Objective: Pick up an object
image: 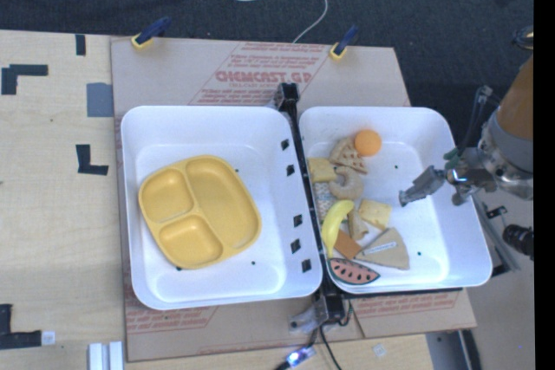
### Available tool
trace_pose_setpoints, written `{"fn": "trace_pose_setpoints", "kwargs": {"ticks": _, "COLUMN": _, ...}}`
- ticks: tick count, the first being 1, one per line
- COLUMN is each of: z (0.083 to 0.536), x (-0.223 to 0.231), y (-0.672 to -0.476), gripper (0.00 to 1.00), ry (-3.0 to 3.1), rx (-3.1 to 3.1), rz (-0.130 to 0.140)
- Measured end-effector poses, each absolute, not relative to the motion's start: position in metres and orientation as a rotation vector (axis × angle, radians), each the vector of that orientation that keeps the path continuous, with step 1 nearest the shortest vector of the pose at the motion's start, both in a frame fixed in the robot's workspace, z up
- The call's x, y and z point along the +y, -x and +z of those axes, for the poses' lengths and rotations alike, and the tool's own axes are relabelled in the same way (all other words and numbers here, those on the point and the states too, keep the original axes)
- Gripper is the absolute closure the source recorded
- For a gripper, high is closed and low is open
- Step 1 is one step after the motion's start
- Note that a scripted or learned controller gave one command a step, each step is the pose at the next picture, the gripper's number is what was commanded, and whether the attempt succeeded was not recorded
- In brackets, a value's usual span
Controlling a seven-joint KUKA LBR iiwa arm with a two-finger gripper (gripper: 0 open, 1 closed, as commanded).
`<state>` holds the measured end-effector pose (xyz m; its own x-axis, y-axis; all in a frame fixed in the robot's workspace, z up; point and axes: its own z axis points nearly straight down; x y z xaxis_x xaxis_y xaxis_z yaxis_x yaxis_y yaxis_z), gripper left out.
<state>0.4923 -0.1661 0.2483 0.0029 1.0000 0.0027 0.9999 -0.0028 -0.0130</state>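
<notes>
The right bin (434, 127) holds a pile of toy food along its left side: an orange ball (368, 142), a tan toast piece (347, 156), a yellow banana (334, 221), a pale yellow block (375, 212), a beige wedge (388, 253) and a watermelon slice (354, 274). My gripper (432, 189) hangs over the right half of that bin, to the right of the pile and apart from it. It is open, its fingers spread with nothing between them. One grey finger (419, 186) points left toward the yellow block.
The left bin (147, 121) contains a yellow divided plate (199, 210). Both bins rest on a cardboard sheet (251, 74) held by clamps (150, 32). A black divider (299, 186) runs between the bins. The arm's grey body with its orange band (520, 113) stands past the right bin's edge.
</notes>
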Motion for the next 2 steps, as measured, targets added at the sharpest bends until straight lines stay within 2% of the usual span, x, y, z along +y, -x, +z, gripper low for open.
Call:
{"fn": "trace_pose_setpoints", "kwargs": {"ticks": 1, "z": 0.254, "x": -0.166, "y": -0.495, "gripper": 0.0, "ry": 2.219, "rx": -2.221, "rz": 0.002}}
{"fn": "trace_pose_setpoints", "kwargs": {"ticks": 2, "z": 0.195, "x": -0.17, "y": -0.486, "gripper": 0.0, "ry": 2.217, "rx": -2.217, "rz": 0.007}}
